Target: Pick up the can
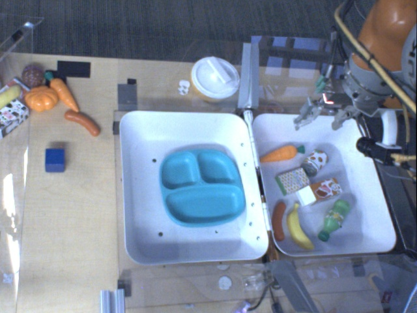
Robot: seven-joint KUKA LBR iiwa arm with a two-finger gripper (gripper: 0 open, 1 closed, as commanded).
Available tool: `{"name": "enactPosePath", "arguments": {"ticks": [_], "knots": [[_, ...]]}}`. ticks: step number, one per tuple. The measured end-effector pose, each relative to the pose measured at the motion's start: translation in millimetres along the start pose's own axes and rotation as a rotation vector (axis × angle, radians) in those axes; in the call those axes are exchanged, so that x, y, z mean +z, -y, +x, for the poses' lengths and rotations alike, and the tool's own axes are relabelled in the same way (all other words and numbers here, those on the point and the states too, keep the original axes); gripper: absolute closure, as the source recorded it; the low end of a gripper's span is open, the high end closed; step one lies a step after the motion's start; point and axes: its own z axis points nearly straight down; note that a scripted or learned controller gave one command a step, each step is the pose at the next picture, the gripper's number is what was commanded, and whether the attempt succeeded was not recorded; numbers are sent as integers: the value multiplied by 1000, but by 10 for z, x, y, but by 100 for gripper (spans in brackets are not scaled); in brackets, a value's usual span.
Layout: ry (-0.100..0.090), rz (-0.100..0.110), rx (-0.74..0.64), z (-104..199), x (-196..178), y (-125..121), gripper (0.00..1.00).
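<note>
I can read no brand or writing on anything in the right bin (374,204); the labels are too small and blurred. The green card (291,180) has a printed face I cannot make out, and the carton (324,190) shows brown and white patches only.

The can (315,162) looks like a short cylinder lying tilted, with a white body mottled with dark spots and a dark end. It sits below and slightly left of my gripper (322,114), well apart from it, in the upper middle of that bin. Left of the can lies the carrot (281,153), just beside it; the card is just below it.

My arm (384,25) comes in from the right, its orange band high at the top corner, with cables looping over it. The wrist points down and leftward, and the gripper hangs over the bin's far edge. Its 2 fingers are spread apart with nothing between them.

Further below the gripper are the bottle (333,218), the banana (298,227) and the sausage (279,219), near the bin's front. Well to the gripper's left, the other bin (140,240) carries a blue tray (202,186).
</note>
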Motion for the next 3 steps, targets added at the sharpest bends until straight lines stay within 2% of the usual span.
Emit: {"name": "enactPosePath", "arguments": {"ticks": [1,2,3], "knots": [[1,0,-26,-648,639,-63,0],[0,-4,73,-863,1768,-30,0],[0,-6,71,-858,1676,-43,100]]}}
